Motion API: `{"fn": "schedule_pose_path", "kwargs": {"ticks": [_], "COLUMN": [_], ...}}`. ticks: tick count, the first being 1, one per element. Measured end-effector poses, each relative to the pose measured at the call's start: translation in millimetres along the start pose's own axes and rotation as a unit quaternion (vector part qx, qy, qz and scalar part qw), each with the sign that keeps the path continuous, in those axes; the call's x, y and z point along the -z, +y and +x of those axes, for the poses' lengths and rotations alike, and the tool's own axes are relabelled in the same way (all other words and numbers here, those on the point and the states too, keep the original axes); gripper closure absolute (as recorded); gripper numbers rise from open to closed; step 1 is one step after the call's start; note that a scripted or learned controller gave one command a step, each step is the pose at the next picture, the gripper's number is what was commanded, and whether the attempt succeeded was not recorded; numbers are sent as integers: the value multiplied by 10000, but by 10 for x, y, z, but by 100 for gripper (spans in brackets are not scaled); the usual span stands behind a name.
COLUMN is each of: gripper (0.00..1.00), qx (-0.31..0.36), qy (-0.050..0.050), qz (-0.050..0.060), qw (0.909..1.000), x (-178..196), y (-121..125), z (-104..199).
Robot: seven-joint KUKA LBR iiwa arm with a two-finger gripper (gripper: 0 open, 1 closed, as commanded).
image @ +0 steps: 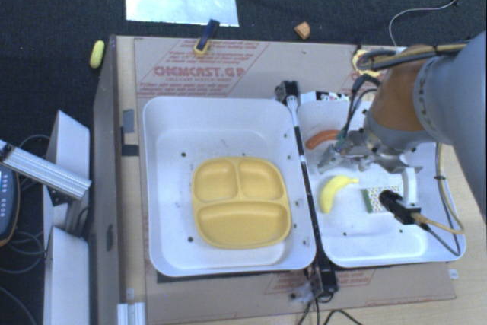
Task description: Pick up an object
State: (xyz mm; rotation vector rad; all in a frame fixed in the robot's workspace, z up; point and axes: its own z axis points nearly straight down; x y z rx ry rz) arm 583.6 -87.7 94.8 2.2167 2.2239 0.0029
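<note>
In the right bin lies a small yellow banana, near the bin's left wall. An orange sausage-shaped piece lies further back, partly under the arm. A small green-and-white patterned block rests to the right of the banana. My gripper hangs low over the bin, just above the banana and in front of the orange piece, touching neither as far as I can see. The grey arm with its orange band covers the bin's back right part.
The left bin holds a yellow divided plate. A black divider strip runs between the bins. Off the bench lie a yellow piece, an orange bit and a blue-and-yellow tool.
</note>
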Motion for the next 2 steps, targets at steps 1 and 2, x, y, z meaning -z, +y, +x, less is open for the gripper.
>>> {"fn": "schedule_pose_path", "kwargs": {"ticks": [1, 2], "gripper": [0, 100], "qx": [-11, -6], "qy": [1, 3], "qz": [14, 3], "qw": [10000, 10000], "x": [-108, -3], "y": [-523, -513], "z": [9, 12]}}
